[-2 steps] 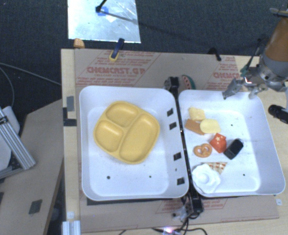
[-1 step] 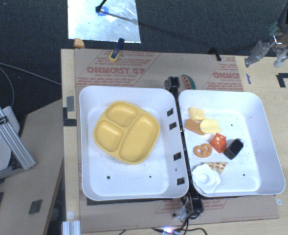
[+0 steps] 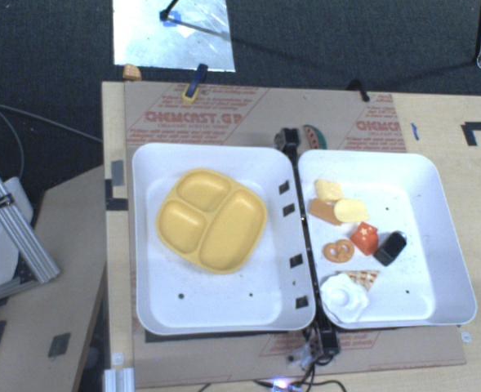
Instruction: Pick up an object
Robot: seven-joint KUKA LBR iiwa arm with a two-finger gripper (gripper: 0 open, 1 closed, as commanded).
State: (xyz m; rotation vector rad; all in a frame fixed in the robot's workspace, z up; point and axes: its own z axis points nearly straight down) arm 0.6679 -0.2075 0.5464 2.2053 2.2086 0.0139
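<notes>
The right bin (image 3: 440, 219) holds several small toy foods near its left side. A yellow piece (image 3: 328, 189) lies at the top, with an orange and yellow hot dog (image 3: 339, 211) just below it. A pretzel (image 3: 337, 251), a red strawberry (image 3: 365, 238) and a black block (image 3: 390, 247) lie in a row further down. A white fried egg (image 3: 344, 296) rests at the bin's front left, touching a slice-shaped piece (image 3: 364, 279). In the left bin (image 3: 150, 300) a yellow divided plate (image 3: 211, 220) lies flat.
The bins sit on a cardboard sheet (image 3: 224, 117) over the bench. A blue and yellow clip (image 3: 195, 82) lies behind the left bin. A shiny sheet (image 3: 173, 23) lies on the dark floor at the back. A metal frame (image 3: 15, 227) stands at the left.
</notes>
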